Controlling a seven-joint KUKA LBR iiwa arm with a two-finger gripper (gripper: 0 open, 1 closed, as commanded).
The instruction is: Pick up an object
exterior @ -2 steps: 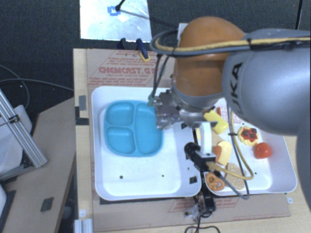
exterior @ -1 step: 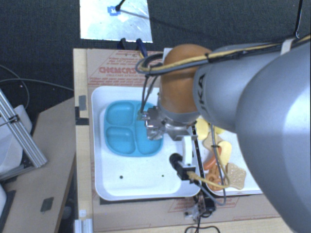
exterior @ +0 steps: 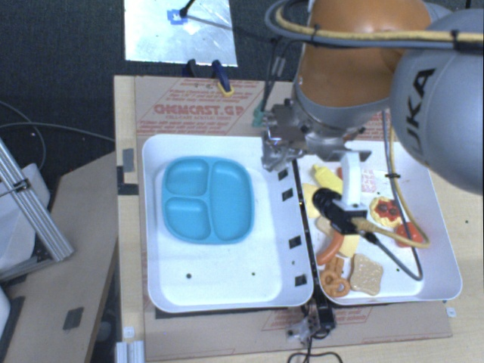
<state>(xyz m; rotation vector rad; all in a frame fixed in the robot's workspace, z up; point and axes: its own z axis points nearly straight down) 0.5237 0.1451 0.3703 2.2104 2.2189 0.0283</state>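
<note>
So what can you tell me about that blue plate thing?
The blue tray is a light blue, plastic-looking plate with rounded corners and three compartments: two small ones on its left, one long one on its right. It lies flat in the left white bin, toward the back, touching only the bin floor, with nothing on it.

Toy foods (exterior: 355, 259) (toast, pretzel, pizza among them) lie clustered in the right bin (exterior: 446, 271).

The two white bins (exterior: 219, 286) look like smooth, faintly glossy plastic, the blue divided plate (exterior: 208, 200) is smooth matt plastic, the printed board (exterior: 198, 108) beneath is dull brown cardboard, the arm's orange band (exterior: 363, 21) shines glossily, and the sheet (exterior: 180, 25) behind looks like reflective metal.
</note>
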